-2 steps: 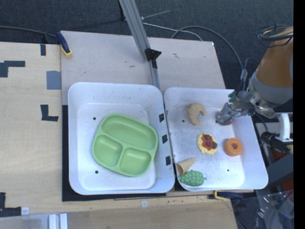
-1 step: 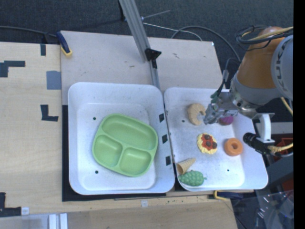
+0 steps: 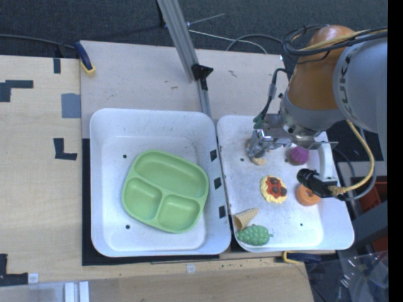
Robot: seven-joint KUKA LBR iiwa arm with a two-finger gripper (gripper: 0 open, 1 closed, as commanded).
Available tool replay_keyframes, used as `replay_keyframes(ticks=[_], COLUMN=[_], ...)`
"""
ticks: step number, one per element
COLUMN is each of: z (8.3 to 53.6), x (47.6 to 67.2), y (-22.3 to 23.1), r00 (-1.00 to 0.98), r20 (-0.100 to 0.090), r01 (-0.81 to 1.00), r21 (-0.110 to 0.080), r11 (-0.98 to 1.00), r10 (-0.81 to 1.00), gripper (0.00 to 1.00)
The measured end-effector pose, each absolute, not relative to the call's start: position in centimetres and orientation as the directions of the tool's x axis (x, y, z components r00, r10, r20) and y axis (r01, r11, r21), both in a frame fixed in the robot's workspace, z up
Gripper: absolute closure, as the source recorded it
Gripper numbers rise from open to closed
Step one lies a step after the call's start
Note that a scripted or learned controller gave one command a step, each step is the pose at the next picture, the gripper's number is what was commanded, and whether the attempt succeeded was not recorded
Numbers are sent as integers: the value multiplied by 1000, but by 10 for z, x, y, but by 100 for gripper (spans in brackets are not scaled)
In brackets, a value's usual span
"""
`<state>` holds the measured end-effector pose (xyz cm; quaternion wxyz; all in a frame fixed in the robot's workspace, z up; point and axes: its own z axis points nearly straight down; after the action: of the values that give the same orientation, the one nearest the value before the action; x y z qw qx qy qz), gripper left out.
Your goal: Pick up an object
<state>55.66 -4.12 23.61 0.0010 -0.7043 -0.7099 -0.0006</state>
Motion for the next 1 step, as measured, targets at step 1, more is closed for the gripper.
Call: replay_keyframes(ticks=[1], z=[243], x=[565], y=[17], r00=[-8], r20=[2], r01=[1000], r21=[-1], r11=[8], r10=[1000], gripper=[100])
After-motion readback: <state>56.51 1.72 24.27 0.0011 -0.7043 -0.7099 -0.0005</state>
